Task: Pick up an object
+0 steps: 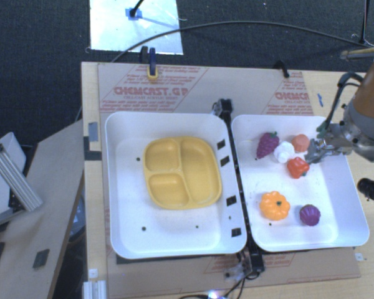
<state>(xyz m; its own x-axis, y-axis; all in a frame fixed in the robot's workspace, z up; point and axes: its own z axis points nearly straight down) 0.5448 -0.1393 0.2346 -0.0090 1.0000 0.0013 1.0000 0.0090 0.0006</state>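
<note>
While the gripper point(314, 152) hangs over the right bin point(346, 185), its fingers look slightly apart, clamped on nothing. The red pepper point(297, 167) lies just at its seven o'clock, a white piece point(284, 151) at nine, an orange pumpkin point(274, 205) farther toward seven.

Yellow tray point(181, 172), white bins point(131, 242)

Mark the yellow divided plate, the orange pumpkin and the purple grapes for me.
yellow divided plate point(181, 172), camera view, on the ridge where its compartments meet.
orange pumpkin point(274, 205), camera view, middle of its top.
purple grapes point(267, 145), camera view, centre of the bunch.
</note>
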